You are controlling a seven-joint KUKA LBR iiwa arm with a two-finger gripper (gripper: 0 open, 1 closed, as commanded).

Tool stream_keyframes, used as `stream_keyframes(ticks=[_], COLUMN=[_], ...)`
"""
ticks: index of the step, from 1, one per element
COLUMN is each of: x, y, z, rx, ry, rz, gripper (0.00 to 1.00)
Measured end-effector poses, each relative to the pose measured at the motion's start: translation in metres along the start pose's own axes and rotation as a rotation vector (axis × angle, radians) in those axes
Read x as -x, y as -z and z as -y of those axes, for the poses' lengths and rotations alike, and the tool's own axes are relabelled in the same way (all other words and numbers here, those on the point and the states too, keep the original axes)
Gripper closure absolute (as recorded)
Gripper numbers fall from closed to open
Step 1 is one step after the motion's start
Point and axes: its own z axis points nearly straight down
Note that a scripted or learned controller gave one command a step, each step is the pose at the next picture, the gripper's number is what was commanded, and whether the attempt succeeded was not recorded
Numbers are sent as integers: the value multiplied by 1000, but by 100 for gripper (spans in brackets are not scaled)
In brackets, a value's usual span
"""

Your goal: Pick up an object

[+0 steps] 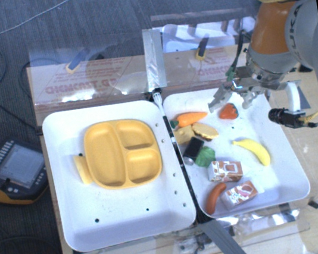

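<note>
Since the spread-fingered, empty gripper (pixel 235 96) is hovering over the red strawberry-like toy (pixel 228 112), it's probably lining up that pick.

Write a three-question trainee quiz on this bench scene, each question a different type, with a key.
1. True or false: the yellow divided tray lies in the right bin.
2. Which item lies nearest the hand? A) banana B) red tomato-like piece C) sausage
3. Fill in: the carrot lies near the right bin's ____ wall, by the divider.

Key: 1 false, it lies in the left bin; 2 B; 3 left.
</note>
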Motion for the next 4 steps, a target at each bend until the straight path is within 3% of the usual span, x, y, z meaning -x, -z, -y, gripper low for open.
stream_keyframes(ticks=[1, 2, 3, 4], x=[-1, -34, -34, -34], y=[-87, -105, -99, -99], z=[-36, 11, 11, 11], rx=[22, 12, 10, 10], ry=[-49, -21, -21, -21], rz=[11, 7, 5, 5], gripper=[0, 0, 100, 0])
